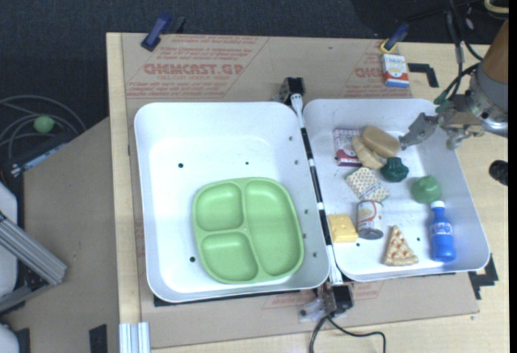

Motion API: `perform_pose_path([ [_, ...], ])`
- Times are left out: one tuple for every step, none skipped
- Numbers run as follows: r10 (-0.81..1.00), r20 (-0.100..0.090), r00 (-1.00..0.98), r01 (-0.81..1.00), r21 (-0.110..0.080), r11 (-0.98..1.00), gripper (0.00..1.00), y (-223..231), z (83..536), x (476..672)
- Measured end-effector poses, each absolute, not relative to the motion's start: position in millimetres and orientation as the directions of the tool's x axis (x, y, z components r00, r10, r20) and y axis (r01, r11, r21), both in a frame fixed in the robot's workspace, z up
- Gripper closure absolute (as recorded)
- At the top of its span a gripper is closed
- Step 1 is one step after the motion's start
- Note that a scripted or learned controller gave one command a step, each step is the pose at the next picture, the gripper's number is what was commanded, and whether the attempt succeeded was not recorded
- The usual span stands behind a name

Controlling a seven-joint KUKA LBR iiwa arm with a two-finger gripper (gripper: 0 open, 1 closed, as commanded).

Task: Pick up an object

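1. End effector (436, 127) sits at the upper right of the right bin (477, 206); you see its two fingers spread apart, nothing between them.
2. Left fingertip is just beside the tan bread-like piece (380, 141); whether they touch, you cannot tell.
3. Right bin also carries a dark green piece (395, 171), a green ball (426, 188), a blue bottle (441, 234), a pizza slice (398, 247), a small can (370, 220) and a yellow block (342, 228).
4. Left bin (161, 182) holds a green divided plate (246, 229).
5. Both bins rest on the bench (129, 69).
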State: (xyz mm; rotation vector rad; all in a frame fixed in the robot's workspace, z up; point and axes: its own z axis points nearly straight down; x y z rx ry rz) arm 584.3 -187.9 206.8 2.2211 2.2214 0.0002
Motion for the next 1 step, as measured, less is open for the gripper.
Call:
perform_pose_path([
  [1.0, 0.0, 0.0, 1.0, 0.002, 0.0, 0.0, -171.4, 95.4, 570.3],
])
